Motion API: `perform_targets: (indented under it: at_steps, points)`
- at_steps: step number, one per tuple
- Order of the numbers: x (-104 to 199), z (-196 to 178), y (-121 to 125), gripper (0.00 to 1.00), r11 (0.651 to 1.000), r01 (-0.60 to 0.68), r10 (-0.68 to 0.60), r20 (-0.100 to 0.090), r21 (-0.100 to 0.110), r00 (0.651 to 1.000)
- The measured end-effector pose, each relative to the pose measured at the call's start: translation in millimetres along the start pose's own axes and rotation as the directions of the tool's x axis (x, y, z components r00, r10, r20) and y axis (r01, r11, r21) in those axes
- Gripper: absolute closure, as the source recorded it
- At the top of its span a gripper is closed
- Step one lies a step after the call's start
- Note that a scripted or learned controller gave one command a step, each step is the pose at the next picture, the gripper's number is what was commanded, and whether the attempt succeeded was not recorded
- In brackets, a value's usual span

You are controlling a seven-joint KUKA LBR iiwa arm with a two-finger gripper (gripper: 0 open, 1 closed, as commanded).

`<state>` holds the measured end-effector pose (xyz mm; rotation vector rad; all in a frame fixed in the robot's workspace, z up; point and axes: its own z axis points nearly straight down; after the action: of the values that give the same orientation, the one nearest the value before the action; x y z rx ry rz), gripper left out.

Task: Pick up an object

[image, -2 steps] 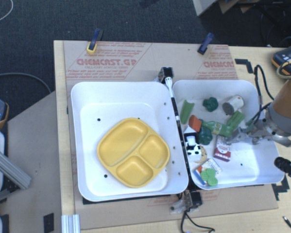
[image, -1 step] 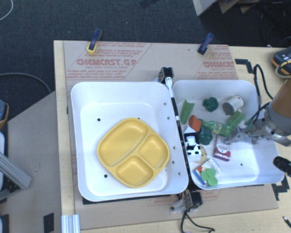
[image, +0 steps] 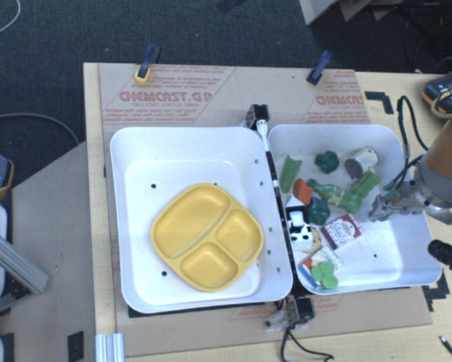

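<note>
My gripper [image: 382, 205] hangs low over the right side of the right bin [image: 376, 266], beside a light green toy [image: 359, 191] lying just to its left. I see nothing held in it. The bin's left half holds several small items: a green strip [image: 290, 172], a dark green lump [image: 327, 161], a grey-and-white cylinder [image: 360, 161], a red piece [image: 304, 191], a red-and-white packet [image: 341, 231], a black-and-white toy [image: 302, 230] and a leafy green toy [image: 325, 276]. A yellow divided plate [image: 207, 236] lies in the left bin [image: 135, 157].
The arm [image: 443, 168] comes in over the right bin's right wall. A black divider [image: 273, 183] runs between the two bins. Cables trail at the bench's right edge [image: 404, 119]. Blue clamps [image: 146, 64] grip the back of the cardboard base.
</note>
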<state>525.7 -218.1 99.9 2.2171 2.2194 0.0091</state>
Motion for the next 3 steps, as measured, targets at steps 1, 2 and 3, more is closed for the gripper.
perform_targets:
  at_steps: [1, 2, 3]
  points:
    - [-3, -43, 2, 1.0, 1.0, 0.0, 0.0, 0.004, 0.002, 1.0]
    - [6, -93, 5, 1.0, 1.0, 0.001, -0.001, 0.004, 0.0, 1.0]
    - [6, -127, 7, 1.0, 1.0, 0.0, 0.0, 0.004, 0.0, 1.0]
